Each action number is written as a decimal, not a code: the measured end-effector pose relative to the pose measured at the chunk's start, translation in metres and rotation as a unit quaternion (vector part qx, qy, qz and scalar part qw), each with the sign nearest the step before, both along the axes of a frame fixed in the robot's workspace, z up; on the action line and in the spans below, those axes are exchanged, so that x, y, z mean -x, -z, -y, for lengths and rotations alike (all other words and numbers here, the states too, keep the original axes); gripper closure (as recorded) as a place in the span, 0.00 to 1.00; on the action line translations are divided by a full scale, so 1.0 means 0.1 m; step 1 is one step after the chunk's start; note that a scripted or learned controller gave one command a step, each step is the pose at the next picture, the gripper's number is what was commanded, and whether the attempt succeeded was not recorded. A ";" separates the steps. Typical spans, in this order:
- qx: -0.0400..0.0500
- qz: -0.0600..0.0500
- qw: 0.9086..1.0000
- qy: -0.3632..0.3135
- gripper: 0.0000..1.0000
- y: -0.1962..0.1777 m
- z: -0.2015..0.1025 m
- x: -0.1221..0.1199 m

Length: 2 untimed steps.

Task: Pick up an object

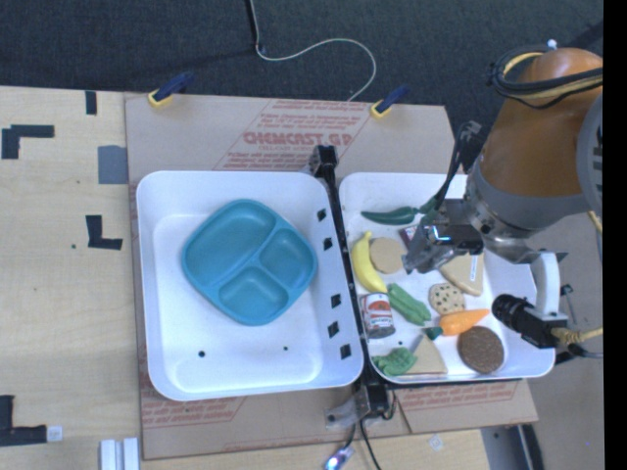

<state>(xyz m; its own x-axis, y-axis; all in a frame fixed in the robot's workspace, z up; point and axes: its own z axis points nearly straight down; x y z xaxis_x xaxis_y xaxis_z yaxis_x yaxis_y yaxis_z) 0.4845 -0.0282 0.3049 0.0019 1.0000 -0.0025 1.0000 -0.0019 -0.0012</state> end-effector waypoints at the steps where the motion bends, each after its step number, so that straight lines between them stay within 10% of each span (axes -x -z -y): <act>1: -0.001 -0.004 1.000 -0.003 1.00 0.53 -0.51 -0.08; 2: -0.002 0.002 1.000 -0.004 1.00 -0.46 -0.99 -0.01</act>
<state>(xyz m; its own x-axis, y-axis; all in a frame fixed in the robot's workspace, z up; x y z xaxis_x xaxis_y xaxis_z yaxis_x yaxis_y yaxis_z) 0.4852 0.0705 0.3511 -0.0068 1.0000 0.0010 1.0000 0.0068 0.0036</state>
